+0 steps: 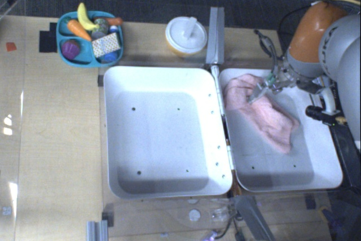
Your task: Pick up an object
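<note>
Claw (258, 93) on pink cloth (265, 115), right bin (293, 178) back-left.

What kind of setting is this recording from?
Most likely a robotics lab's grasping bench: two white bins sit side by side, a grey and orange arm reaches over a pink cloth, and a tray of toy food sits nearby.
</note>
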`<state>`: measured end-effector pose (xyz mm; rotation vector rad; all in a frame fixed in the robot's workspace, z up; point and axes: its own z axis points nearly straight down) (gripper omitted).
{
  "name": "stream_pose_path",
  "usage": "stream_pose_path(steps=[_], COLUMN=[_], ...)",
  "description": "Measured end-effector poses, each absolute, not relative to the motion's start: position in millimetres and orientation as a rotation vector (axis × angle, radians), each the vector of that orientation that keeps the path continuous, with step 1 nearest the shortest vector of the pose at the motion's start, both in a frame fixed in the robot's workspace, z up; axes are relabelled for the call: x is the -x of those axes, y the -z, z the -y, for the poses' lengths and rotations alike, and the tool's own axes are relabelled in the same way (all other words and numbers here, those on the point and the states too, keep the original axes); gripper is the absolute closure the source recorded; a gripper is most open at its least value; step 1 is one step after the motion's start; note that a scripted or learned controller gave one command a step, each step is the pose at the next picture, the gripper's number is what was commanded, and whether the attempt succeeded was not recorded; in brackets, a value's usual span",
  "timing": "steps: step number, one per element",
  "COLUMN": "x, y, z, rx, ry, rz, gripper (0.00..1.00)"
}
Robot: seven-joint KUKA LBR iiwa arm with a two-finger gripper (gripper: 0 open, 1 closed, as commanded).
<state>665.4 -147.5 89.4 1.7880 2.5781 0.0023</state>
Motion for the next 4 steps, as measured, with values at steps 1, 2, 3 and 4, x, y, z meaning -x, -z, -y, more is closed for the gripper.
stream_pose_path(steps=[1, 2, 3, 4], x=[-668.6, -671.6, -670.9, -670.1], y=[-100.8, -234.2, -230.9, -193.8], z=[144.9, 76.4, 167.6, 82.9], rx=[-1.774, -1.523, -1.95, -2.089], ry=[-0.01, -0.008, -0.006, -0.003], rz=[-2.579, -2.735, -2.452, -2.344], gripper=[1.0, 1.0, 1.0, 1.0])
